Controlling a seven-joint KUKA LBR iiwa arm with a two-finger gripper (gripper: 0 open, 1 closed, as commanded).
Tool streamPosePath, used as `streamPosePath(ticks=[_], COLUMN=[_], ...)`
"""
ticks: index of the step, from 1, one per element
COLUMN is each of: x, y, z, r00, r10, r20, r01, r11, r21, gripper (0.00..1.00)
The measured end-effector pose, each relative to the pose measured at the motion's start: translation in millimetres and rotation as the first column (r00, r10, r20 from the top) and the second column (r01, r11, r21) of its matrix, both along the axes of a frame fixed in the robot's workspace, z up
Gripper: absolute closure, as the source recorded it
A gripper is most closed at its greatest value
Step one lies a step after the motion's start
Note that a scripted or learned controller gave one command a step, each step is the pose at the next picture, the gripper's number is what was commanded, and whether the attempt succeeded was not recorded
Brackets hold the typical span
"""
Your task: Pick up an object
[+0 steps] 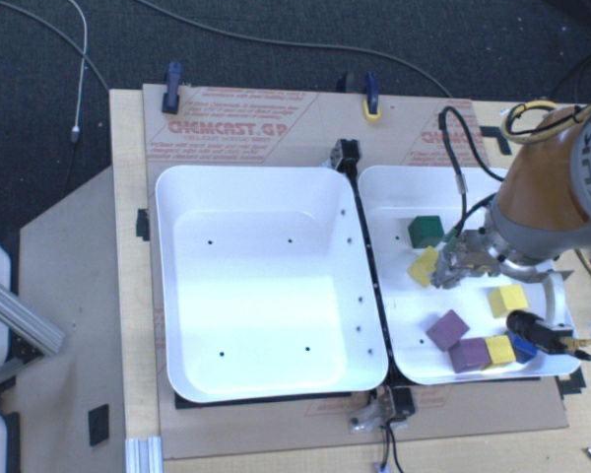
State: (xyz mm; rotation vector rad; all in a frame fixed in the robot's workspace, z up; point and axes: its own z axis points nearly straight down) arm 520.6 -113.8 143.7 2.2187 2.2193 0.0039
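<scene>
Blocks sat scattered in the right bin, all of them close around the gripper. That gripper hung low over the bin with the arm coming in from the right, orange band above the wrist. Its tips were right against a yellow block, which poked out on the gripper's left side. Honestly couldn't tell if the block was pinched between the fingers or just touched by them, and whether the fingers were spread or closed was impossible to make out from this angle.

Just up and left of the gripper was a green block, near the yellow one. Below the gripper, toward the front of the bin, lay a purple block, and next to that a second purple block touching another yellow block. One more yellow block sat to the gripper's right, partly under the arm. A blue piece peeked out beside the front yellow one, mostly hidden.

The left bin was well off to the gripper's left, across the divider.
</scene>
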Motion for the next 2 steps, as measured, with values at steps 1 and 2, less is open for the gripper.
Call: streamPosePath(ticks=[1,2], x=[3.6,6.5], y=[-2.2,-2.3], z=[42.8,85.2], r00=[1.000,1.000], r10=[0.000,0.000], r20=[0.000,0.000], r01=[0.000,0.000], r11=[1.000,1.000], r21=[0.000,0.000], gripper=[1.00,1.00])
